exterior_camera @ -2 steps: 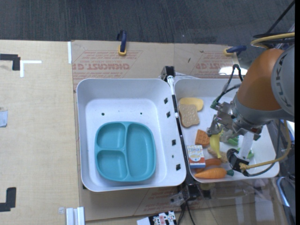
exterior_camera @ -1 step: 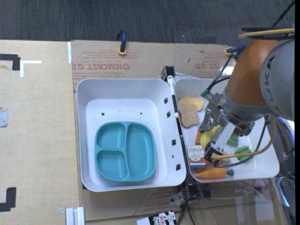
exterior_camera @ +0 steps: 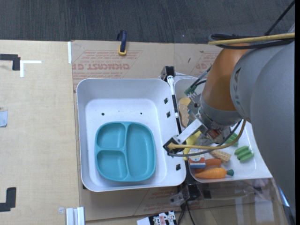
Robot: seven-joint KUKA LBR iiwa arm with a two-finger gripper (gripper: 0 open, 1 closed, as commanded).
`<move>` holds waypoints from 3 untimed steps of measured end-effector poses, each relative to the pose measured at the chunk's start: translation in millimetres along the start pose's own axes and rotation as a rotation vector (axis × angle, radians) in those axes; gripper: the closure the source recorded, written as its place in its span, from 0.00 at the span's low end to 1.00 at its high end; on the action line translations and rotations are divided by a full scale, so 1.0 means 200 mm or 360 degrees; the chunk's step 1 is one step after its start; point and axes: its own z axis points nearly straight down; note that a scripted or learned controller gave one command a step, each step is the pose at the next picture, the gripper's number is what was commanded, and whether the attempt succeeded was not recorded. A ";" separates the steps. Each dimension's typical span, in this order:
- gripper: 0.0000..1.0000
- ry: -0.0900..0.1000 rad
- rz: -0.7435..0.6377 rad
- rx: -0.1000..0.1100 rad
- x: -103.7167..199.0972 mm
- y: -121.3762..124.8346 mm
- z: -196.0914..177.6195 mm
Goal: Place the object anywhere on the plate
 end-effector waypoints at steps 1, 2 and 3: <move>1.00 -0.0005 0.0170 0.0006 0.13 -0.21 0.22; 0.00 -0.0005 0.0169 0.0005 0.13 -0.21 0.22; 1.00 -0.0011 0.0154 0.0008 0.13 -0.20 0.18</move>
